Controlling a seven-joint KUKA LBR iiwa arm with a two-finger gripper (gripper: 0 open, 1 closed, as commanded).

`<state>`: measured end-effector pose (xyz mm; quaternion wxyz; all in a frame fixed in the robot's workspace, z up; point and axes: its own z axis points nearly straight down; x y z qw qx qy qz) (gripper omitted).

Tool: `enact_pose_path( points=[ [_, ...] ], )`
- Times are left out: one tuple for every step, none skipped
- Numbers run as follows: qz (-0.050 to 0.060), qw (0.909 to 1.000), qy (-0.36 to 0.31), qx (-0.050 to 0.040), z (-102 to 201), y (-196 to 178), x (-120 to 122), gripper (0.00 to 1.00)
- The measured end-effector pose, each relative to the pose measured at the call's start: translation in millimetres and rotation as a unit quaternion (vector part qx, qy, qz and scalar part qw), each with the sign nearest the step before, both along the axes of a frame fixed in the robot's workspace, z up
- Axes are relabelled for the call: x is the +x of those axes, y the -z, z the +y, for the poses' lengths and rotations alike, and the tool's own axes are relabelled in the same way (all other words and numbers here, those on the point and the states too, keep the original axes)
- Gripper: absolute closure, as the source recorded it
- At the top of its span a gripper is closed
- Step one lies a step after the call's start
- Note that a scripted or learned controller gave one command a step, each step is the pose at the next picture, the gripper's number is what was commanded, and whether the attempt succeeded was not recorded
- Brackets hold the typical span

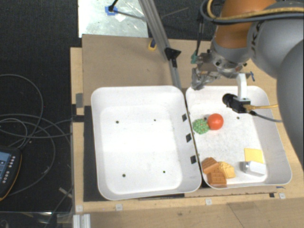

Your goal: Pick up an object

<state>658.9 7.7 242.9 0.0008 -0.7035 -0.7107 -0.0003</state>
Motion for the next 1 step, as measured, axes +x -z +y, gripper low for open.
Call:
enact_pose_path(
  points=[
    [0.000,1.0000,0.000,0.0002,52.4,12.0,-19.7,1.00]
  ],
)
